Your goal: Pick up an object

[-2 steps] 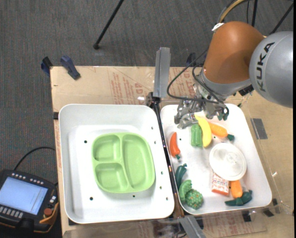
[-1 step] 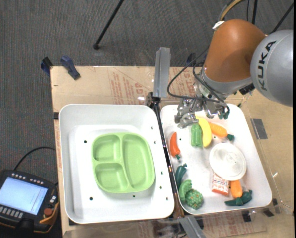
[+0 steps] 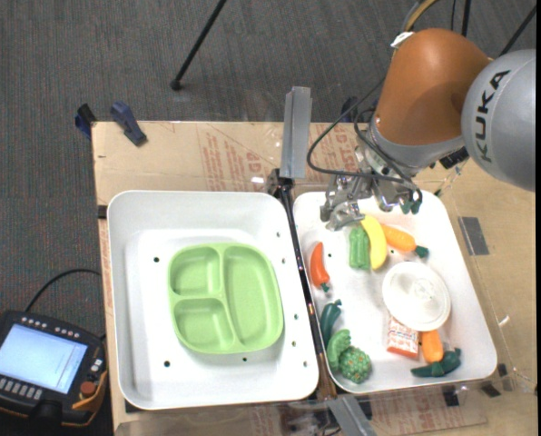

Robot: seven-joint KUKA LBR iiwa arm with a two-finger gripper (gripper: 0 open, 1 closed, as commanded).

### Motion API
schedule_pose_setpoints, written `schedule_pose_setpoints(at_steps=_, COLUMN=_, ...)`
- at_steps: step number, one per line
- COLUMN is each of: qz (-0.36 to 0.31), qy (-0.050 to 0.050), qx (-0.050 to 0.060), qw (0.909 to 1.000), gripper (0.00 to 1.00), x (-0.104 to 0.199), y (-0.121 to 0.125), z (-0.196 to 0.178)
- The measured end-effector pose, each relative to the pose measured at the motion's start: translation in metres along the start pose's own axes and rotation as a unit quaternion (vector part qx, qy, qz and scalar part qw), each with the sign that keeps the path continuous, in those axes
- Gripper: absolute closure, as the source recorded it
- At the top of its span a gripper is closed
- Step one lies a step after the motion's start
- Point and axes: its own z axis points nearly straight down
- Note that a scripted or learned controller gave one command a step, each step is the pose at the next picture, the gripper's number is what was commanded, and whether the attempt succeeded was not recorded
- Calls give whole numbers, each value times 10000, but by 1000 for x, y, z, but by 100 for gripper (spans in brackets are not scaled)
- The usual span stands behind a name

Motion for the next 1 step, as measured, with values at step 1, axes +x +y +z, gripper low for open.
schedule_pose_setpoints(at_steps=1, qz=926, qy=43, qx=15, qw=9957, gripper=100, x=1, y=9, z=-26)
